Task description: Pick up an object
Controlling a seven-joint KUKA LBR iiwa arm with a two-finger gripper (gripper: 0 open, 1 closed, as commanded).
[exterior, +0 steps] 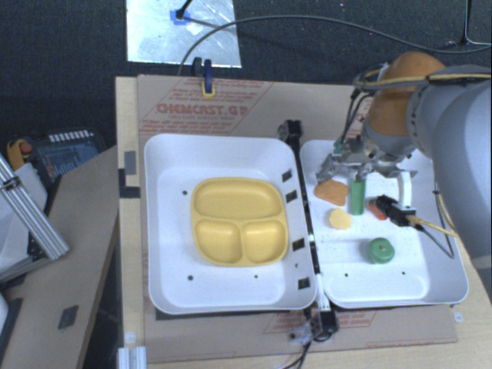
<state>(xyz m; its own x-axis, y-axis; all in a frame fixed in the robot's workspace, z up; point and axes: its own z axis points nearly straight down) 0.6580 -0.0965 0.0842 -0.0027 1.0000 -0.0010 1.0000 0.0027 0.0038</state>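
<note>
My gripper [347,167] hangs low over the back left part of the right bin [407,283]. Just under it lie an orange wedge-shaped piece [332,191] and a green cylinder [357,195], which stands upright close against the gripper's lower end. Whether the cylinder is held I cannot tell. A small yellow lump [339,219] lies in front of the orange piece. A green round object [380,250] sits nearer the bin's front. A small red piece [377,206] lies right of the cylinder.
The left bin [173,283] holds a yellow divided tray [238,220] in its middle. A black divider with clips [301,206] runs between the two bins. The arm's grey body [453,121] covers the right bin's back right corner.
</note>
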